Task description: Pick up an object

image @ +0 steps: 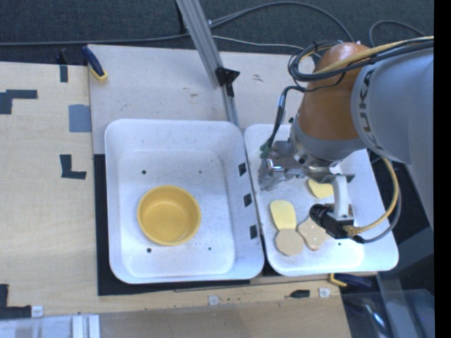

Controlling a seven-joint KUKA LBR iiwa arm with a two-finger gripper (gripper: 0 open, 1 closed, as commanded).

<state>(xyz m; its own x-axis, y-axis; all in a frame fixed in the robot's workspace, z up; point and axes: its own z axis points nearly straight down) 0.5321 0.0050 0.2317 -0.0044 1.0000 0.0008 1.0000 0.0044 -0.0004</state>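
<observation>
Two shallow white bins are set side by side on the bench, so that things can be reached from above by the arm coming in from the right. In the left bin, a yellow bowl stands upright in the near-left part, well apart from the arm.

The right bin holds several pale flat pieces: a yellow oblong piece, a round tan piece touching its near end, another tan piece just beside that, and a yellow piece partly covered by the arm's wrist.

The pincer is lowered over the far-left part of the right bin, near the dividing rims. How far it is open cannot be told, and nothing is seen held in it. Judging by this position, a pick among the flat pieces seems intended; their low profile would probably make a grip difficult.
</observation>
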